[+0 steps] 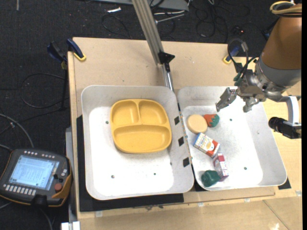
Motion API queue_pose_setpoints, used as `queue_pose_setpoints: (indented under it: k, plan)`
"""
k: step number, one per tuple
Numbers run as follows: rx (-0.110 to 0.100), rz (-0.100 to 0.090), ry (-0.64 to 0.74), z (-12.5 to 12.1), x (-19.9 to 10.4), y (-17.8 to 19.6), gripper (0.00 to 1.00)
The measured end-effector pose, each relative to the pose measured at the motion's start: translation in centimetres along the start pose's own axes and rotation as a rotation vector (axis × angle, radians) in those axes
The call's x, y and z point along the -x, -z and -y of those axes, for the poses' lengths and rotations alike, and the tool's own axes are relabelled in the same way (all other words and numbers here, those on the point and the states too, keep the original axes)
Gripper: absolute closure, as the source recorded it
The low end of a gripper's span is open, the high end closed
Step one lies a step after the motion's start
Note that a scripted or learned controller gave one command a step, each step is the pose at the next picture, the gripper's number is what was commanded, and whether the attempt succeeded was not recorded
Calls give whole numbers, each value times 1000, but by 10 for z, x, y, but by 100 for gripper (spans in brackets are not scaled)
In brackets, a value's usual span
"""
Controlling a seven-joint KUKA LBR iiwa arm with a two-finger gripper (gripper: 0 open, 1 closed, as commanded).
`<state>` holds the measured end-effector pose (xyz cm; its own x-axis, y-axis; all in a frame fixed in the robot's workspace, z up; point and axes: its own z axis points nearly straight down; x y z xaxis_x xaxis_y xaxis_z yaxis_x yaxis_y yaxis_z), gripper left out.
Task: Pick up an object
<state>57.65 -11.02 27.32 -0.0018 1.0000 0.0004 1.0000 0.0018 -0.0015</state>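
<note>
1. The grey arm (283, 42) with its orange band reaches in from the right, and its claw (236, 101) hangs over the upper part of the right bin (268, 162).
2. The two fingers of the claw are spread apart, one toward the left and one toward the right, with nothing between them.
3. The claw is above and to the right of the cluster of objects, near the strawberry but not touching it.
4. The objects to be picked lie in the left half of the right bin: a round beige disc-shaped toy (196, 123) sits uppermost, with a red toy strawberry with a green top (211, 120) touching its right side.
5. Below them lies a small orange and white carton (206, 144), tilted diagonally.
6. Further down, a small red and white packet (221, 165) lies just beside a dark green toy (209, 178), which is near the bin's lower rim.
7. The left bin (96, 128) holds a yellow divided plate (141, 126) with three compartments, lying flat in its upper middle.
8. Both bins rest side by side on the light wooden desk (201, 56).
9. A teach pendant with a lit screen (33, 175) lies on the dark floor at the lower left, well apart from the bins.
</note>
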Motion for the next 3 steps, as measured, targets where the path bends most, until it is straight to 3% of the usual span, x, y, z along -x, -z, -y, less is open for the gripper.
queue_pose_setpoints:
  k: [1,3]
  plan:
    - [0,0,-1,0,0,0,0]
    - [-5,0,-2,8,-14,-95,0]
